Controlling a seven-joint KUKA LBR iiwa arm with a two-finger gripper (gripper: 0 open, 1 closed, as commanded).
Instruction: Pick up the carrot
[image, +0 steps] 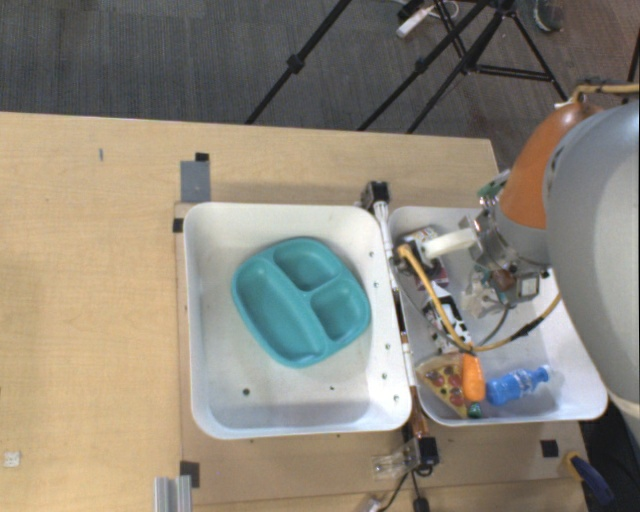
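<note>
Okay, found the carrot at the near end of the right bin, squeezed between a pizza slice toy on one side and a blue bottle on the other. Seems to touch the pizza slice; cannot tell about contact with the bottle. Noted a small green bit just below the carrot, too small to identify.

Placed the gripper low inside the same bin, just above the carrot in the picture and near the wall shared with the left bin. Cannot tell open or closed: too much clutter from a yellow cable and white hardware around the wrist. Saw nothing gripped, and the carrot lies on the bin floor, so marking as not picked.

Reads as the approach step, hovering short of the target. Probably positioned there because of the slanted reach from the arm on the right, orange band up top.

Flagging risk: tight neighbours either side, so likely to nudge or grab the pizza slice or the bottle instead. Needs a short move toward the near end, then a descent lined up across the carrot's narrow width.

Ignoring the teal divided plate in the left bin; not part of this task.
</note>
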